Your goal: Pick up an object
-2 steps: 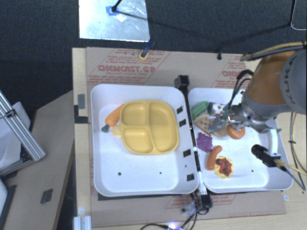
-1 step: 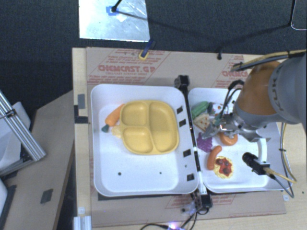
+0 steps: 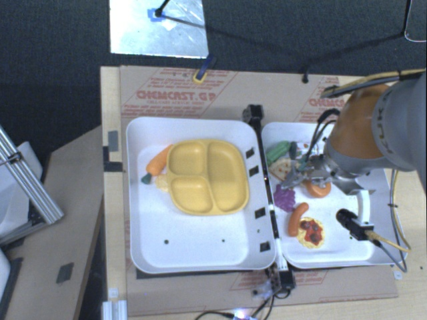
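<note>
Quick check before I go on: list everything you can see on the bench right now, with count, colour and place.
bins: 2, white, side by side on the bench
divided plate: 1, yellow, left bin
toy carrot: 1, orange, left bin, against the plate's left edge
green toy food: 1, green, right bin, top left
purple toy food: 1, purple, right bin, by the divider
sausage: 1, orange-red, right bin, lower part
pizza slice: 1, yellow with red topping, right bin, beside the sausage
orange round piece: 1, orange, right bin, next to the claw
arm: 1, grey with orange band, over the right bin
claw: 1, dark, low over the right bin's toys
</note>
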`<state>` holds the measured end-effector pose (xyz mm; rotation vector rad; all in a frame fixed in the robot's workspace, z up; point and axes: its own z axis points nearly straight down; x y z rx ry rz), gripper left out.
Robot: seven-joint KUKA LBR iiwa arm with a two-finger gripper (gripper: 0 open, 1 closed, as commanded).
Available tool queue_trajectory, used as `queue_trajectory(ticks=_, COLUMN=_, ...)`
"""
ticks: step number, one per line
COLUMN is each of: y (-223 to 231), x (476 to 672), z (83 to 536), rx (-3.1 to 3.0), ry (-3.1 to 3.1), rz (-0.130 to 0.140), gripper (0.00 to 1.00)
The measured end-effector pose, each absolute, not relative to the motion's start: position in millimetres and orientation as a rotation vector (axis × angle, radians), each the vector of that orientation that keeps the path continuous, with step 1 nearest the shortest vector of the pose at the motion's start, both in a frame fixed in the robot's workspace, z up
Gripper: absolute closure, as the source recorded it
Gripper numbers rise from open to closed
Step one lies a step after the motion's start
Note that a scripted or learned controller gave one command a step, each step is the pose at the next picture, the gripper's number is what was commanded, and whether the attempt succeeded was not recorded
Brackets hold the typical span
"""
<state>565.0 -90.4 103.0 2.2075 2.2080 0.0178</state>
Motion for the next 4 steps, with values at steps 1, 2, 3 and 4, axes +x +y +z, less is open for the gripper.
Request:
queue_trajectory(ticks=1, y=-93, x=565.7, z=114, rx=2.204, ry=2.200, rz=0.016, gripper=1.00)
queue_trajectory(ticks=2, y=-87, x=569.2, z=159, rx=2.214, ry=2.224, rz=0.006, gripper=1.00)
queue_trajectory(ticks=3, y=-86, x=576.1, z=204, rx=2.213, ry=2.224, rz=0.005, gripper=1.00)
queue_trajectory(ticks=4, y=-85, x=577.2, z=226, rx=2.214, ry=2.225, rz=0.004, gripper=1.00)
